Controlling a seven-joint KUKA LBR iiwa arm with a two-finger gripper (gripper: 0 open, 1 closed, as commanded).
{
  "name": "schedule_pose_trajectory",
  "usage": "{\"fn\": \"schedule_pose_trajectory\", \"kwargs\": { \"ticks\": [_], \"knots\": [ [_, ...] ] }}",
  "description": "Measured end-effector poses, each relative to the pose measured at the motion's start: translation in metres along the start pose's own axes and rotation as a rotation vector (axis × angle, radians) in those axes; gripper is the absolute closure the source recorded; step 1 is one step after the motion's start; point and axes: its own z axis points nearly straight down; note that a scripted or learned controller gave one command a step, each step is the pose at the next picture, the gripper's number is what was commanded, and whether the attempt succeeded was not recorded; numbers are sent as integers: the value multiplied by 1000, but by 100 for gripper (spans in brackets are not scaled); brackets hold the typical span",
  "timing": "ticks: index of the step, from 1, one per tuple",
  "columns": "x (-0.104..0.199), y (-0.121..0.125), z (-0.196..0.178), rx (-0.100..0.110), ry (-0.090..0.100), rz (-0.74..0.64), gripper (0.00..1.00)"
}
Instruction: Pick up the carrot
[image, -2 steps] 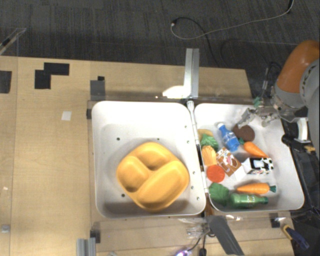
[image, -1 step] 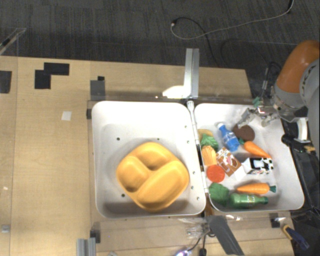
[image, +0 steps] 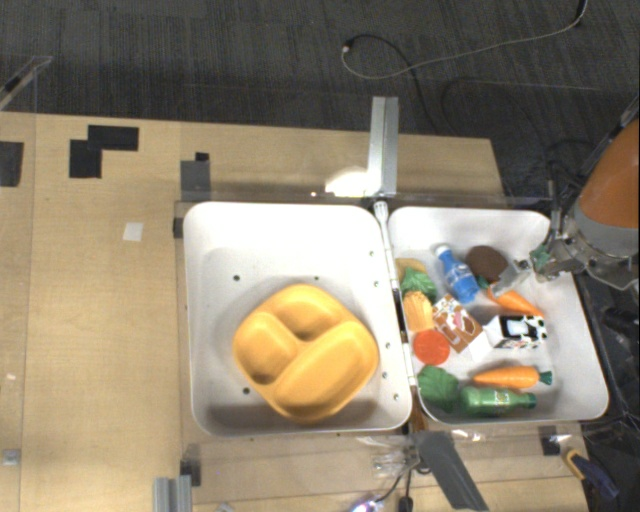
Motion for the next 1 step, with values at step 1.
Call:
{"fn": "schedule_pose_trajectory", "kwargs": {
  "ticks": [1],
  "knots": [
    [2,-8,43,-6,-3,117,0]
  ]
}}
